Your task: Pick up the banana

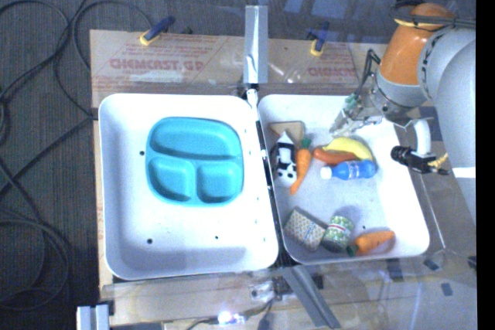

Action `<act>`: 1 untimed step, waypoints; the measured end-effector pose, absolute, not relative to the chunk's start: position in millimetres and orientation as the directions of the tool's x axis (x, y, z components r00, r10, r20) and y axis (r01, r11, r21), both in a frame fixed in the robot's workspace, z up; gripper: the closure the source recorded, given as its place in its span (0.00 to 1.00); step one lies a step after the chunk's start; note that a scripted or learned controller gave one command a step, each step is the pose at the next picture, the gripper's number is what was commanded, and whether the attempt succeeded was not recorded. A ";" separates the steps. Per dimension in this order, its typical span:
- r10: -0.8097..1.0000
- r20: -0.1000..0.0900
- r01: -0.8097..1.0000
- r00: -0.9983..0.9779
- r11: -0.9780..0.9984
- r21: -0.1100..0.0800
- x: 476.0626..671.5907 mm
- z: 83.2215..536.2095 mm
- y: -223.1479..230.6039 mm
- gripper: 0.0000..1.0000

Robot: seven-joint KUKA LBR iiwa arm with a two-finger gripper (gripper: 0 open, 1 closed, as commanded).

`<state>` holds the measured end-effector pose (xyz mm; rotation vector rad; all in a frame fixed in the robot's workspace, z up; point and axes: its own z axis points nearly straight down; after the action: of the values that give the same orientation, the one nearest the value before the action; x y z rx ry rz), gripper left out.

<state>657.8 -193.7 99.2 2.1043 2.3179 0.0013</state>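
Two shallow white bins sit side by side on the bench. The left bin holds a blue divided tray, lying flat near its centre.

The right bin holds the loose items. The banana lies in the upper middle of this bin, curved, with an orange carrot touching its lower edge and a small bottle with a blue label just below both. A second carrot lies at a slant to the left, beside a black-and-white cow figure (a small brown box sits behind the figure, against the bin's upper left corner). Along the bin's lower edge rest a patterned grey packet, a small green-and-white can and a third carrot, the can and this carrot touching or nearly so.

The arm enters from the right, its orange band above the bin's upper right corner. The gripper hangs just above and beside the banana's upper end, near the bin's far wall. Whether it touches the fruit cannot be determined, nor can the setting of the gripper be read at this resolution. The banana rests on the bin floor.
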 end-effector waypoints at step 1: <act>0.995 -0.008 0.995 -0.096 0.096 0.007 657.7 99.0 -193.8 0.00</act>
<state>657.7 -193.8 99.0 2.1045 2.3180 0.0003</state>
